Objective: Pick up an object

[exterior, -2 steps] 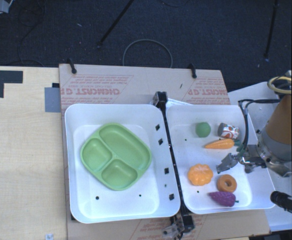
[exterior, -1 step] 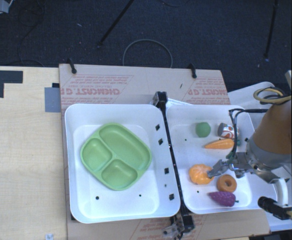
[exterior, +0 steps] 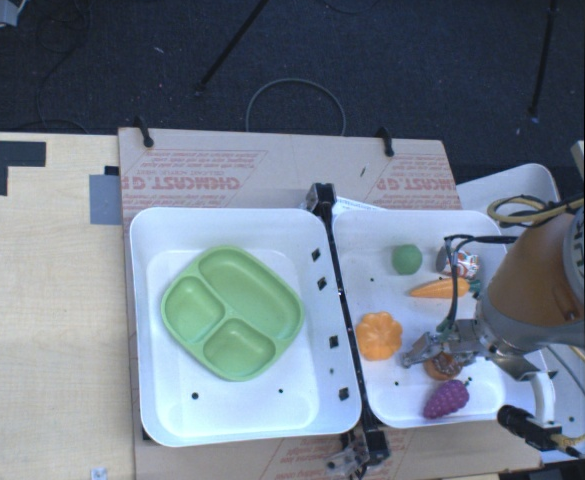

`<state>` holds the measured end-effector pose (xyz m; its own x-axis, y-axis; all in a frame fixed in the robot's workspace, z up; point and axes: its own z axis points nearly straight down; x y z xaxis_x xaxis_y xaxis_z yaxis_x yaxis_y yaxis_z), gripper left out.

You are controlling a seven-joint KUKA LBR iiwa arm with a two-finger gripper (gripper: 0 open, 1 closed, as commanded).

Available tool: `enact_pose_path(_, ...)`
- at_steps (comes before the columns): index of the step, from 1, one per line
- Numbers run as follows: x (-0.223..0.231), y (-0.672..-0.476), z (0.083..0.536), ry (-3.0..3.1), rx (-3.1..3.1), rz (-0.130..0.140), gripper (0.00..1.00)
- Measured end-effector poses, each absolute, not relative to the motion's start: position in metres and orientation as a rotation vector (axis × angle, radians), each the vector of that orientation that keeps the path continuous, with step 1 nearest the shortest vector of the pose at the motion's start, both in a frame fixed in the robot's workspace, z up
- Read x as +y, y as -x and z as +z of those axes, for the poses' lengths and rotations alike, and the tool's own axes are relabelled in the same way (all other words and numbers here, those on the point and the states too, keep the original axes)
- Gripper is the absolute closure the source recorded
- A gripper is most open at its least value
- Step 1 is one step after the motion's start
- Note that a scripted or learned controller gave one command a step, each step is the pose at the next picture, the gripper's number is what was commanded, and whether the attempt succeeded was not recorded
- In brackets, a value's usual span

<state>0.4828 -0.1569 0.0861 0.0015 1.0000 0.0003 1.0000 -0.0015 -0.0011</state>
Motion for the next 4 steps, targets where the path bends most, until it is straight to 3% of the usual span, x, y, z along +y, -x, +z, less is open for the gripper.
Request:
enact_pose_path(1,-0.158,-0.483,0.098,2.227,-2.213,0.000,1.00)
enact_pose_path(3,-0.152,-0.486,0.208,2.221,-2.223,-0.001,1.00)
enact_pose_path(4,-0.104,-0.484,0.200,2.214,-2.221,0.001,1.00)
